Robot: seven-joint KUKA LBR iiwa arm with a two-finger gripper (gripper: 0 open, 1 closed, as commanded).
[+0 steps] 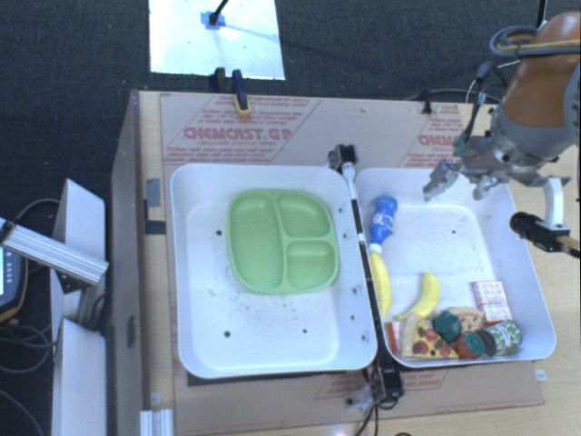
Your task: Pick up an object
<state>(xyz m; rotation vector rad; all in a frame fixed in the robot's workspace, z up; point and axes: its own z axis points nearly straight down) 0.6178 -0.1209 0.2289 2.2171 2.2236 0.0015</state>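
The left bin (195,334) is a shallow, glossy white plastic tray holding a pale green divided plate (281,242) with three compartments and rounded corners. In the right bin (531,271), a blue-and-white bottle (381,219) lies at the far left, above two curved yellow bananas (381,284) (425,295). Small toy foods cluster at the near right: a pizza slice (423,339), a red-and-white carton (491,300), a green can (502,336). The metal claw (463,181) hangs over the far rim, fingers spread apart, holding nothing.

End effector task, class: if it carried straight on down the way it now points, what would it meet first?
The end effector hangs over the right bin's far edge, pointing down. It would probably meet the bare bin floor near the rim first. The blue bottle lies to its left, likely off that line; depth is uncertain.
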